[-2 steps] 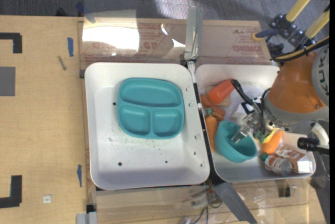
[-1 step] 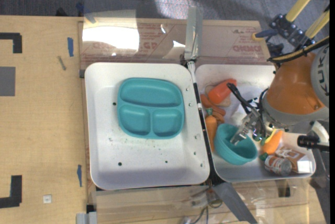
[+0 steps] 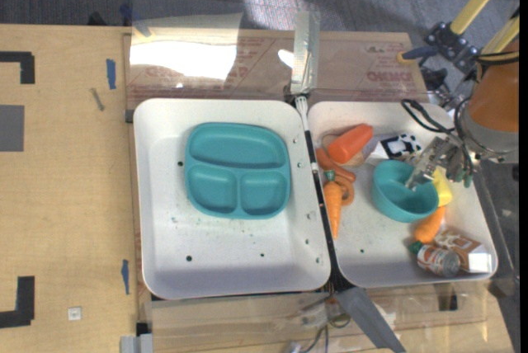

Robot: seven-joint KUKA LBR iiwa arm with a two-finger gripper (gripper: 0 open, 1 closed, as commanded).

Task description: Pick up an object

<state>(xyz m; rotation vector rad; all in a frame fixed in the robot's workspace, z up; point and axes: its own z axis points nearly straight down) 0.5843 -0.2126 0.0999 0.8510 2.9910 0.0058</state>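
Observation:
The right bin [image 3: 371, 256] holds several small objects. A teal bowl [image 3: 394, 199] sits near its middle, with a yellow piece [image 3: 445, 194] against the bowl's right rim. My gripper [image 3: 442, 171] hangs over that right rim, fingers spread apart, one pointing down into the bowl; it is open and nothing shows between the fingers. A fat orange carrot toy [image 3: 349, 142] lies at the bin's back left. A thinner carrot [image 3: 332, 208] lies along the left wall. A small bottle [image 3: 446, 257] rests at the front right beside an orange piece [image 3: 430, 225].
The left bin [image 3: 157, 207] holds a teal divided plate [image 3: 238, 170]. A black-and-white item [image 3: 402, 146] lies behind the bowl. The wall between the bins runs just left of the carrots. A clear plastic sheet [image 3: 214, 58] lies behind the bins.

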